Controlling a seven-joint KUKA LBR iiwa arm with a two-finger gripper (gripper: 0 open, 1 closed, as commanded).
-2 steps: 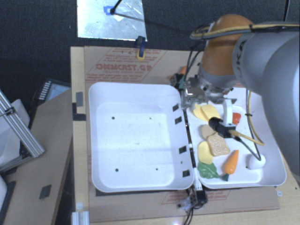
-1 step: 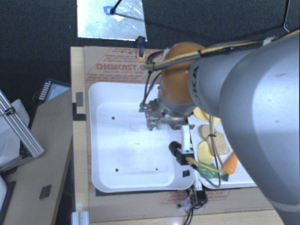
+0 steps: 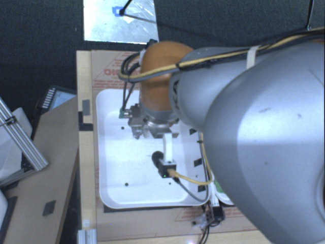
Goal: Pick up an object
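Currently: approach step, nothing picked yet | gripper (image 3: 146, 128) low over white bin (image 3: 109, 151); opening and load: cannot tell | target unclear, maybe green-white item (image 3: 219, 189) peeking out beside arm (image 3: 254, 136) | next: confirm target, align, descend

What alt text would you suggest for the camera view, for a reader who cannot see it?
A grey robot arm with an orange band reaches in from the right, its wrist poised over a shallow white bin and hiding much of the bin's right side. A few small dark specks dot the bin's floor.
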